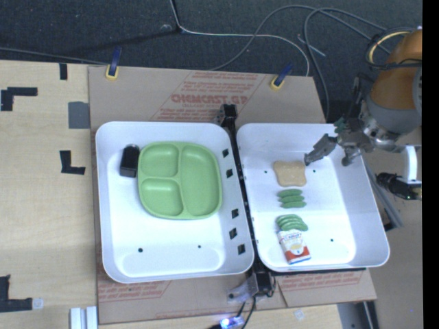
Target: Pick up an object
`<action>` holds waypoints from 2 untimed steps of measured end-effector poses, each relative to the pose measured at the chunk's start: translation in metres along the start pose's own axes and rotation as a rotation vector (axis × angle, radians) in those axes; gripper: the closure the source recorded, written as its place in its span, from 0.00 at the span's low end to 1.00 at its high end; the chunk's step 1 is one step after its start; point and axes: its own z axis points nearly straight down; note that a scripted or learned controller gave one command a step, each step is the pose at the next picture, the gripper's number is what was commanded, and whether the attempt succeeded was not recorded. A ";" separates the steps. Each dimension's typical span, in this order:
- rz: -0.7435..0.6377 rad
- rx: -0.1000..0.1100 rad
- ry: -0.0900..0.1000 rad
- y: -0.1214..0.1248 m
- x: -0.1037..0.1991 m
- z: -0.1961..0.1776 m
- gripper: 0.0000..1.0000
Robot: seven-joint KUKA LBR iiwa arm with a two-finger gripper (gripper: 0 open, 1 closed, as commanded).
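Observation:
In the right bin (357, 211) lie a tan slice of toast (290, 173), a green pea pod (291, 198), a second green pod (291, 221) and a small red and white carton (295, 246), lined up from back to front. My gripper (333, 154) hangs over the bin's back right part, just right of the toast and above it. It is open, its fingers spread apart with nothing between them. The left finger (315, 150) points down toward the toast's corner.
The left bin (116, 238) holds a green divided plate (180, 180) and a small black block (129, 160) beside the plate's left edge. A black hinge strip (236, 190) runs between the bins. Cables (274, 26) trail across the dark floor behind.

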 end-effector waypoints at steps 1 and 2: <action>-0.003 -0.013 -0.003 0.003 0.000 -0.007 0.00; -0.004 -0.007 -0.003 0.010 -0.001 0.054 0.00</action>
